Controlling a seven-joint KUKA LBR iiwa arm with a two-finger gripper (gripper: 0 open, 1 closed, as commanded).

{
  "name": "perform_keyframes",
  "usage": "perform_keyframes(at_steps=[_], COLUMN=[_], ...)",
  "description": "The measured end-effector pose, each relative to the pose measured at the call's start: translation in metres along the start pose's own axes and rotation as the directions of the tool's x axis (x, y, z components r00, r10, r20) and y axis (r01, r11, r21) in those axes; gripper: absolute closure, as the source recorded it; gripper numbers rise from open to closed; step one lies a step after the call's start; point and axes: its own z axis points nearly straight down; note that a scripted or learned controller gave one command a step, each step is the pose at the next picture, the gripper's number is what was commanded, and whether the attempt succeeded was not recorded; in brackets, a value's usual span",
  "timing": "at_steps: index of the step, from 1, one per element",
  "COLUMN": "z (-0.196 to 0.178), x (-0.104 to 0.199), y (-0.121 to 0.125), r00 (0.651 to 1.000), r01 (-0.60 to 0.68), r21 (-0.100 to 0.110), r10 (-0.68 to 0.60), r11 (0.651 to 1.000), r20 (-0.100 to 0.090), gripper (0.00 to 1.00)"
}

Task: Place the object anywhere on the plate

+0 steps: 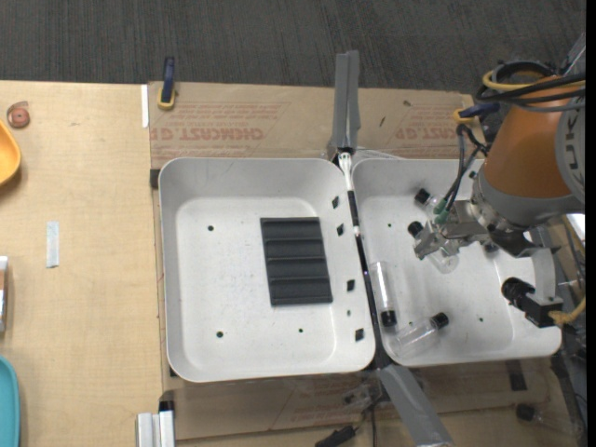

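Black and ribbed, the plate (296, 261) lay flat in the middle of the left bin (186, 194). Over the right bin (531, 333) the hand (436, 242) hung low beside a clear tube (447, 254); whether its fingers gripped anything could not be told. Two more clear black-capped tubes (382, 294) (417, 331) lay near that bin's front left corner.

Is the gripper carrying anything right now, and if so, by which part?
Cannot be told. The gripper hangs over the right bin with something clear and glassy at its tip, but the view is too blurred to show a hold or its place.
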Motion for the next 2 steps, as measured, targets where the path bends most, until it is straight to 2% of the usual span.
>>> perform_keyframes(at_steps=[1, 2], z=[0.000, -0.006], x=[0.067, 0.121], y=[0.032, 0.061], r00=[0.993, 0.997], r01=[0.121, 0.073], r21=[0.000, 0.000], r10=[-0.121, -0.073], r11=[0.993, 0.997], r20=[0.001, 0.001], gripper=[1.00, 1.00])
